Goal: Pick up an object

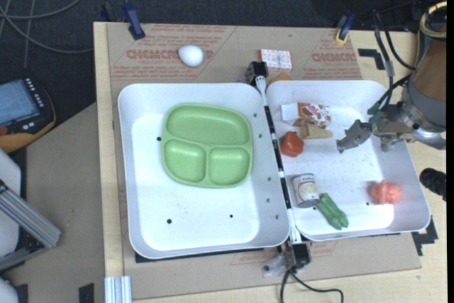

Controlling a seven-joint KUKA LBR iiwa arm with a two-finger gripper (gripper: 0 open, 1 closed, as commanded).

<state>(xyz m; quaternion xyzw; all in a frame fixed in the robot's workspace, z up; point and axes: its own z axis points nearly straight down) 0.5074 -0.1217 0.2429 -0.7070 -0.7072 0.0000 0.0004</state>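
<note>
Bins are being seen side by side on the bench: the left bin (142, 174) is being occupied by a green divided plate (208, 145), while the right bin (397, 167) is being shared by several small things. The gripper (363, 135) is being held over the right bin, toward three o'clock of that bin's middle, at the end of the arm (429, 92) that is reaching in from the right. Nothing is being gripped between its fingers; whether they are apart or together cannot be told. A red tomato-like toy (291, 145) is lying at nine o'clock from the gripper, near the bin's left wall. A small can (306, 190) is being seen at seven o'clock from the gripper, with a green pepper-like toy (332, 211) just beside it. A pink toy (384, 192) is lying at five o'clock from the gripper. A printed packet (313, 113) is lying at ten o'clock, near the bin's far side. Outside the bins, a white egg (190, 54) is resting at twelve o'clock of the left bin.
</note>
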